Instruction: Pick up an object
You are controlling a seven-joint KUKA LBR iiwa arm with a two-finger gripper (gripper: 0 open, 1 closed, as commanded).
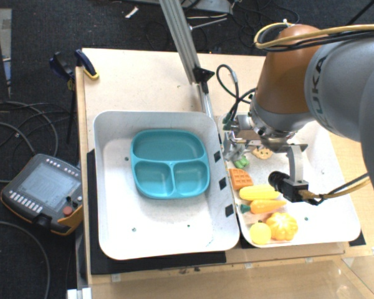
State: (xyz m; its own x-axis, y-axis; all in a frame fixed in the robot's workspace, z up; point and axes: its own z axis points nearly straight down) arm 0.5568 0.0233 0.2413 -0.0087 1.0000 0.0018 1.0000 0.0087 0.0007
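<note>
Over right bin [336, 226]: pincer [237, 143] | glossy plastic toys; smooth teal tray [170, 163]

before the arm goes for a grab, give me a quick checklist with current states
1. Objects available in the right bin: ok. Toy foods lie along its left side: an orange waffle piece, a yellow banana, a carrot, a lemon and an orange fruit.
2. Gripper above the objects: ok, it sits over the upper left part of the right bin, near a small green piece.
3. Finger state: cannot tell, the wrist hides it.
4. Anything held: cannot tell.
5. Objects spaced for a clean grab: not ok, the foods are crowded together.
6. Left bin: ok, the teal divided plate lies flat.
</note>
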